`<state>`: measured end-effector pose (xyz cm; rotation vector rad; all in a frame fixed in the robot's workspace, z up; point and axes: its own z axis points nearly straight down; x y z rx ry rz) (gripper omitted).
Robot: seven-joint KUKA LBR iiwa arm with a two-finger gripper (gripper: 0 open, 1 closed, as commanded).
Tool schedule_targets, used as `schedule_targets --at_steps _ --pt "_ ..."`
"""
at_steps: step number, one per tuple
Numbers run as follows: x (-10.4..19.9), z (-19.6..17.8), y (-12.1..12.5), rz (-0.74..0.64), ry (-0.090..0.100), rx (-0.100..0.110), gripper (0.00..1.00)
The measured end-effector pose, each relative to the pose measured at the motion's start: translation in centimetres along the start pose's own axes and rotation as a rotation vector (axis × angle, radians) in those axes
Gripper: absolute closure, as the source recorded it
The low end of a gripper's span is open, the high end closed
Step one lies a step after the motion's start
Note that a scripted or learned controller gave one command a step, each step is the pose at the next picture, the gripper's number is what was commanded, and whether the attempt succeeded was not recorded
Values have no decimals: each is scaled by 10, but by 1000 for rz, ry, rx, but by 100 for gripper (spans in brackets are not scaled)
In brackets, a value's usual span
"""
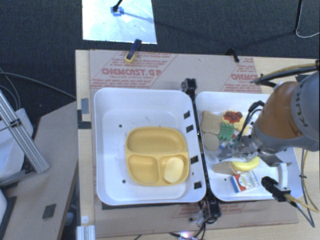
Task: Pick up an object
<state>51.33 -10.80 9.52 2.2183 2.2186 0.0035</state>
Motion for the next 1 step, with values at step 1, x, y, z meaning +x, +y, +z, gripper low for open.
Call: schedule_targets --at_steps 1 --pt "-45 11 71 -4 -2 -3 0"
